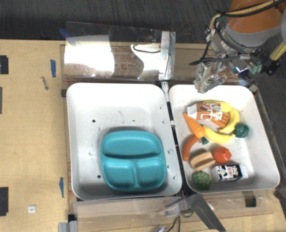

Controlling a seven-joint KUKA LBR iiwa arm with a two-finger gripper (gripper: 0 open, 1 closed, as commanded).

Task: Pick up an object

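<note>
The curved yellow plastic banana lies in the right-hand shallow white bin, smooth and glossy. Leaning on the banana's upper side is a small printed carton; just left of the banana are a tapered orange carrot and a knobbly green ball (broccoli, perhaps) at its right tip. The metal two-finger gripper hangs over the bin's back rim, above the banana; whether it is open I cannot tell. Left of the banana's bin sits a matte teal divided tray.
</note>
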